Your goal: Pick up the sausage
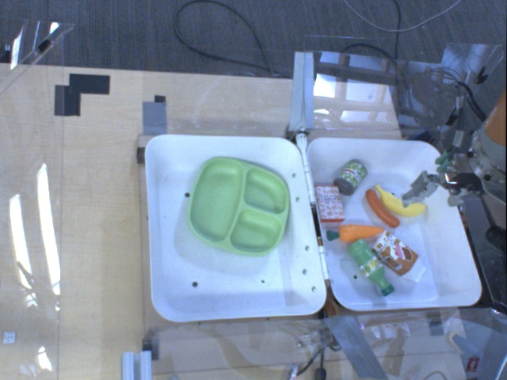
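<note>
The sausage [381, 207], a short red-orange link, lies slantwise in the middle of the right bin [453, 248]. A yellow banana [402, 203] touches its right side. My gripper [436, 190] hangs over the right part of this bin, just right of the banana and apart from the sausage. It is open, and nothing sits between its fingers [417, 187].
Around the sausage lie a dark can [350, 176], a red-and-white carton [329, 204], an orange carrot [360, 232], a green bottle [371, 266] and a brown-red packet [397, 255]. The left bin [166, 236] holds a green divided plate [238, 205].
</note>
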{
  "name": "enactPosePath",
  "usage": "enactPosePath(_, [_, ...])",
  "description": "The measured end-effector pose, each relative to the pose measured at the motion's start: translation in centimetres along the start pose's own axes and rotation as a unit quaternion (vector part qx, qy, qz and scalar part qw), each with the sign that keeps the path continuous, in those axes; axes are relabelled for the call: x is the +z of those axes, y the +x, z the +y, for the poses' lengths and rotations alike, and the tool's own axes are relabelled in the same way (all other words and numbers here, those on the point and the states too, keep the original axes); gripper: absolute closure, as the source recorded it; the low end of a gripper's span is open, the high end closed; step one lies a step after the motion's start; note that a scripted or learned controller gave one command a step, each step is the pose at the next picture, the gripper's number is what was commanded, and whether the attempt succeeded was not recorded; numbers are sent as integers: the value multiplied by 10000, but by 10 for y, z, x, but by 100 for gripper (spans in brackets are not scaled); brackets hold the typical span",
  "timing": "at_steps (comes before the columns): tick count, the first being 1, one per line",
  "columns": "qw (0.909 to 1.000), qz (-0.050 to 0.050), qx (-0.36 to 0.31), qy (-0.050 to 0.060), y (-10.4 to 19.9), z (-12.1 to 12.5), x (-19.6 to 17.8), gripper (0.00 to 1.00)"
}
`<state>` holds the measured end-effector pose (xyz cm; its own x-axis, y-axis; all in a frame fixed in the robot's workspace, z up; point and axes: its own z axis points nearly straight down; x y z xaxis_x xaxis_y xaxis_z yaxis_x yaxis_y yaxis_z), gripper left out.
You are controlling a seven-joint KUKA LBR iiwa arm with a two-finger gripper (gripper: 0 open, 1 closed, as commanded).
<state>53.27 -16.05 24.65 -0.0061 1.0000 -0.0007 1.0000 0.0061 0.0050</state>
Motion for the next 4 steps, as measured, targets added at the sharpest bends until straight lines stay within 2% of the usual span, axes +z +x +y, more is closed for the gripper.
enactPosePath(1, [9999,0,-105,4,-15,39,133,0])
enactPosePath(2, [9969,-2,-790,-26,21,63,158,0])
enactPosePath(3, [9968,-3,-796,-76,22,67,145,100])
enactPosePath(4, [9942,-4,-1073,-22,48,109,69,100])
